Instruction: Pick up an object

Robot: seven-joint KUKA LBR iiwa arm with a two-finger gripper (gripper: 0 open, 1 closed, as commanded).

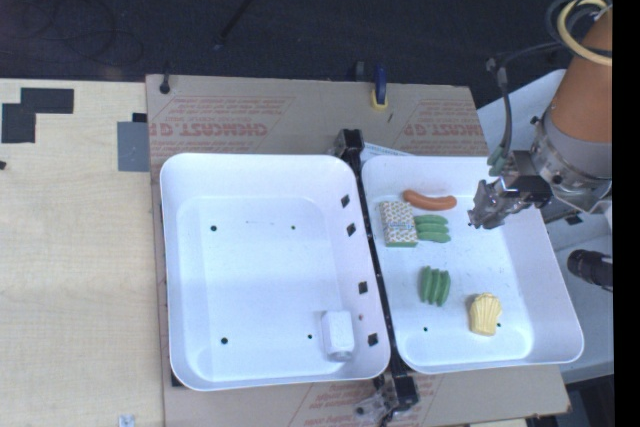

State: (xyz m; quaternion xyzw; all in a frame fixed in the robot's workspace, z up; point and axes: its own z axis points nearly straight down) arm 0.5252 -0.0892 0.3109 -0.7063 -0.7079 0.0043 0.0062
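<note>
Red mirrored lettering is showing on the cardboard sheet [255, 120] under the bins; it cannot be read reliably. A white block [338, 334] is lying in the left bin [190, 265]. In the right bin [540, 315], a patterned sponge [400, 223], orange sausage [430, 201], two green pods [434, 285] and yellow corn [485, 314] are lying. The gripper [487, 210] is hovering just right of the sausage, gripping nothing; its closure cannot be told.

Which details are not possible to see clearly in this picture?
- Tool, camera view: too small and dark to read its finger state.
- Patterned block: blurred, its print is unreadable.
- White object in the left bin: low contrast against the white floor, shape unclear.
</note>
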